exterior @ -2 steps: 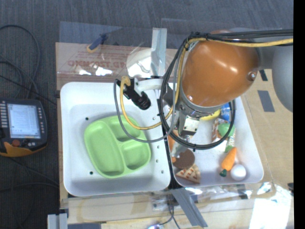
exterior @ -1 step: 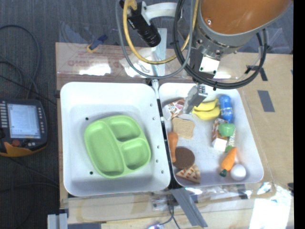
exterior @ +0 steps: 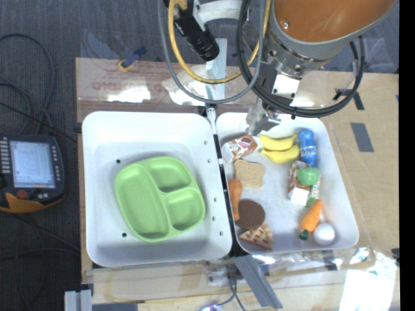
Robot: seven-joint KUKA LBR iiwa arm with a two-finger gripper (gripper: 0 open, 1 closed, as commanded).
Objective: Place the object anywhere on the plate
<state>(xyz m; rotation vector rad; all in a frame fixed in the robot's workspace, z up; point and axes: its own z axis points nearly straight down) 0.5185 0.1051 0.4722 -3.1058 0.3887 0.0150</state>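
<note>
Left bin point(exterior: 104, 141): green plate point(exterior: 159, 197). Right bin point(exterior: 342, 199): bananas point(exterior: 280, 146), bread point(exterior: 249, 173), cookie point(exterior: 251, 212), pizza point(exterior: 253, 236), carrot point(exterior: 311, 216), egg point(exterior: 323, 233), bottle point(exterior: 307, 146). Gripper point(exterior: 259, 123) above the bananas.

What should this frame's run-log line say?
gripper: above right bin's far end, by bananas | held: nothing seen | green plate: left bin, bare

table point(exterior: 373, 173): brown top, tape strips at 3 o'clock | left bin point(exterior: 104, 128) and right bin point(exterior: 340, 186) sit on it, touching at centre | blue clip point(exterior: 131, 57) at 11 o'clock
</note>
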